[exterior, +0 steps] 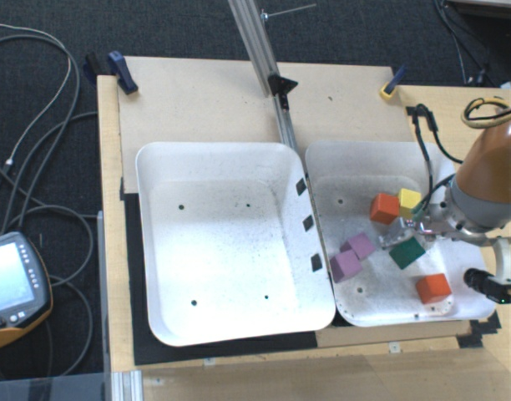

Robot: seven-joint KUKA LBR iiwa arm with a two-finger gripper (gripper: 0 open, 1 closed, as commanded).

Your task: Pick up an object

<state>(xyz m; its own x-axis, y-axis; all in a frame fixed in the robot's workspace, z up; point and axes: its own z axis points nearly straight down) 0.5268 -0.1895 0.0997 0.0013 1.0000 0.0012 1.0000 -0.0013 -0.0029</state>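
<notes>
The right bin (322, 170) holds several small blocks. A red-orange cube (385, 208) and a yellow cube (410, 200) sit touching near the bin's middle. Two purple blocks (352, 255) lie side by side to the left. Toward the right lies a dark green block (407, 253), with an orange cube (433, 288) near the front rim. My gripper (400, 236) reaches in from the right and hangs low, just above the green block's upper left edge and below the yellow cube. The wrist hides part of the bin's right side.
The left bin (155, 161) stands beside the right one, sharing a wall with black clips (308, 222). A metal pole (260, 48) slants down to the bins' back junction. A black cable (425, 140) runs along the arm. Blue and yellow clamps mark the bench's back corners.
</notes>
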